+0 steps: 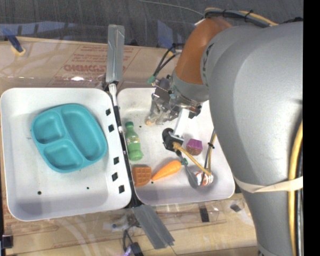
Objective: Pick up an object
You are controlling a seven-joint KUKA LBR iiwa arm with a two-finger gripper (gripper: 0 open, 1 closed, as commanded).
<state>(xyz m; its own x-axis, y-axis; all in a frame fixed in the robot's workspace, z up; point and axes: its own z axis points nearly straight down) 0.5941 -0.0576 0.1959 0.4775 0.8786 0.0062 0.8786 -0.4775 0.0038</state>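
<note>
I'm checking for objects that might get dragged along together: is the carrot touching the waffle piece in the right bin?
Touching. In the camera view the carrot's narrow tip meets the waffle piece's right edge, with no white bin floor between them.

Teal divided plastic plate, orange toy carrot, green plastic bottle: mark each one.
Teal divided plastic plate [69,136], camera view, on the ridge between its compartments.
Orange toy carrot [168,169], camera view, middle of its body.
Green plastic bottle [133,143], camera view, on its body below the cap.

Hand [159,111] hovers above right bin [218,191] near green bottle [132,141]
</note>
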